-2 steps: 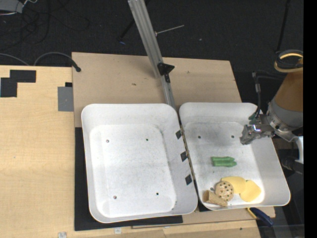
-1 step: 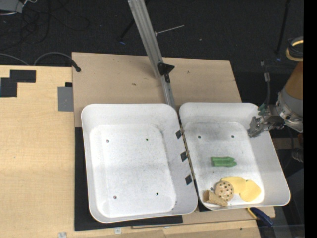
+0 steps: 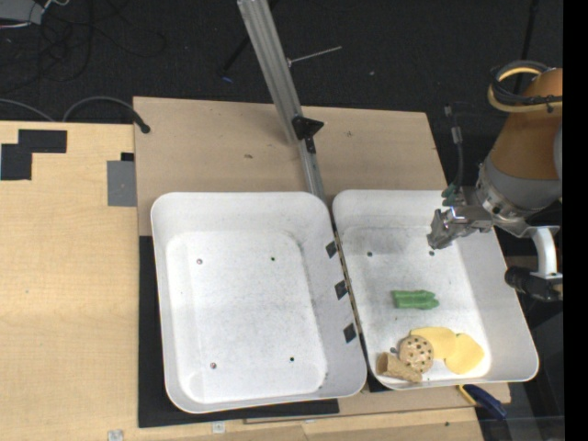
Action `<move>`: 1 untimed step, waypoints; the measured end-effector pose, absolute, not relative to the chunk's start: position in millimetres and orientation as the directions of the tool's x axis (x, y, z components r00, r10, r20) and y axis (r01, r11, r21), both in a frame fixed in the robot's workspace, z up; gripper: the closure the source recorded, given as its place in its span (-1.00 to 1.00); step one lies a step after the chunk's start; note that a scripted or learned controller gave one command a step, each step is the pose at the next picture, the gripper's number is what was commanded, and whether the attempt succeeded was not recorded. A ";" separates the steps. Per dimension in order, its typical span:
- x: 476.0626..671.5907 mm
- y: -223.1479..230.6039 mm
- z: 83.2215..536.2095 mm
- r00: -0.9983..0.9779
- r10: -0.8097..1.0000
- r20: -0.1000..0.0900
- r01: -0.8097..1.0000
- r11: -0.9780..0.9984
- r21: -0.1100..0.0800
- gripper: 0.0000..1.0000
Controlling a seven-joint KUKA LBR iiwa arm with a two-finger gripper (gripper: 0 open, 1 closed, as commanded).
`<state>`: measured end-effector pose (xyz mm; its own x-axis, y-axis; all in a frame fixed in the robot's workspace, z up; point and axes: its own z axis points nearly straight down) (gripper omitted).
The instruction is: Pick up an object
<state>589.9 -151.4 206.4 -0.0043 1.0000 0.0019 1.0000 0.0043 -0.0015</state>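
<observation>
camera view: no legible writing.

Left bin (image 3: pixel 175 246): white, finely speckled grey, with a few dark dots on its floor.
Right bin (image 3: pixel 478 274): white, with a greyer speckled patch towards its far end.
Green object (image 3: pixel 413 299): solid mid-green, in the right bin.
Yellow pieces (image 3: pixel 455 349): pale yellow, plain, at the near end of the right bin.
Round piece (image 3: pixel 415 350): tan, patterned with dark dots, just beside the yellow pieces.
Arm (image 3: pixel 528 145): orange above, grey below.
Gripper (image 3: pixel 444 231): metallic grey.
Bench (image 3: pixel 64 274): light wood tone, with black and grey rectangular patches left of the left bin.
Mast (image 3: pixel 276 81): silver-grey, behind the bins.
</observation>
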 end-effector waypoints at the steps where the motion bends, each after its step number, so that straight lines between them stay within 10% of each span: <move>1: 600.9 -104.3 219.1 -0.004 1.000 0.002 1.000 0.004 -0.001 1.00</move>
